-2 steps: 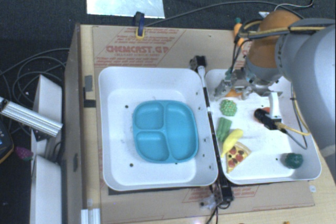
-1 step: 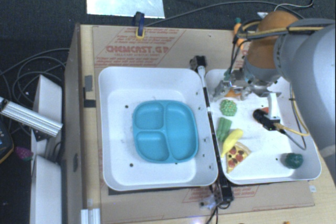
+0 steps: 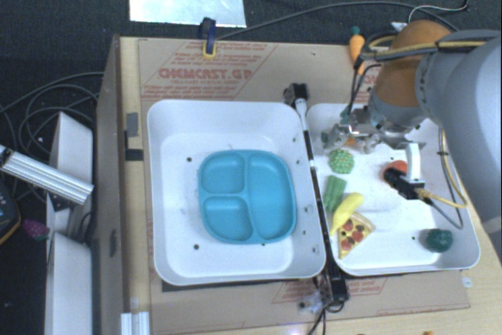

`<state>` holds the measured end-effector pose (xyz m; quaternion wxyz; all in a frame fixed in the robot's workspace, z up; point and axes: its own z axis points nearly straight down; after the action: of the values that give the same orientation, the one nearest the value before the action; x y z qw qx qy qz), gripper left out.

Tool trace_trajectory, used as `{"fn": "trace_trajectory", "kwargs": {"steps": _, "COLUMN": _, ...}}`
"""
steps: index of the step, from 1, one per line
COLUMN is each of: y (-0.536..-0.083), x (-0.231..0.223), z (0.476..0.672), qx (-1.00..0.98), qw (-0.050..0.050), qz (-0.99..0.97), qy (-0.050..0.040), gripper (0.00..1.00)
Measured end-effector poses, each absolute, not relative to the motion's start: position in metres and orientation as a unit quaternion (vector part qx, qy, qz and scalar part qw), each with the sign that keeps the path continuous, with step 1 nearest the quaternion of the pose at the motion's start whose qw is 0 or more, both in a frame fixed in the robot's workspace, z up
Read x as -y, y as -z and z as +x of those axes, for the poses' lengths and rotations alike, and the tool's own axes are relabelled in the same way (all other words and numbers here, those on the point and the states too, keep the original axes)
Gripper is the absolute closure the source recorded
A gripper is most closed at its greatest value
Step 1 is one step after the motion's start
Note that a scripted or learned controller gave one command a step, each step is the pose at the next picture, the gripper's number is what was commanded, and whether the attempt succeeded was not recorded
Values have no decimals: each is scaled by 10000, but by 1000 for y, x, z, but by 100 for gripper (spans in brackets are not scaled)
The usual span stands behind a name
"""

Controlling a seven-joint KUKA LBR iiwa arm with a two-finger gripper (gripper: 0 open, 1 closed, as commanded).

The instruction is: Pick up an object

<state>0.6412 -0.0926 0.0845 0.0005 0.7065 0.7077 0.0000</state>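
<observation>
Presently, item: gripper [image 3: 345, 136], finger state impossible to tell, above the green round toy [image 3: 341, 161] at the right bin's [image 3: 463, 247] ten o'clock; advised: descend centred, clear of the green pepper [image 3: 334, 191] at the toy's six o'clock.

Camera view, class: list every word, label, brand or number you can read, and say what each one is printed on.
"CHEMCAST GP", in red on the brown board under the bins, behind the left bin.
Smaller red print repeats above and beside it on that board: too blurred to read.
More red print on the board's front edge: unreadable.
</observation>
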Motion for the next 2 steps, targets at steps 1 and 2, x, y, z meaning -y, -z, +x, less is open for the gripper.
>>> {"fn": "trace_trajectory", "kwargs": {"steps": 1, "y": -83, "x": 97, "z": 656, "qx": -7084, "qw": -36, "qz": 7058, "qy": 23, "gripper": 0}}
{"fn": "trace_trajectory", "kwargs": {"steps": 2, "y": -85, "x": 100, "z": 651, "qx": -7077, "qw": 7, "qz": 7065, "qy": -2, "gripper": 0}}
